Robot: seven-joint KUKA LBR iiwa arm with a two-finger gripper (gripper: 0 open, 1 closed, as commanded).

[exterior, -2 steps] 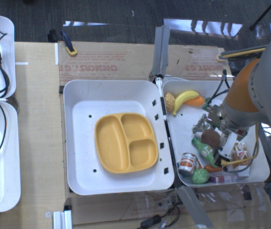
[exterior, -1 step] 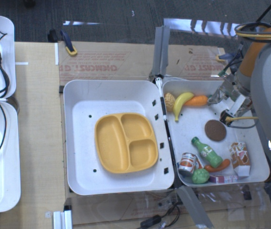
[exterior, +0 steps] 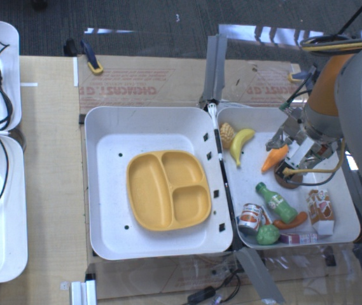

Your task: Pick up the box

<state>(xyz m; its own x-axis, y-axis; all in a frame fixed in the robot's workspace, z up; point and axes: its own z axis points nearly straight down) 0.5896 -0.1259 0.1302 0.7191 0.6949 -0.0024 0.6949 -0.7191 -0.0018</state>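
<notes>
Two carrots (exterior: 290, 221) flank box (exterior: 320, 211).

Arm (exterior: 352, 81) cut off by right edge; round brown thing (exterior: 289, 180) partly hidden.

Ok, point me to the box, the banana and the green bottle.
box (exterior: 321, 212): camera view, middle of its front face.
banana (exterior: 240, 143): camera view, middle of its curve.
green bottle (exterior: 276, 202): camera view, on its body.
</notes>
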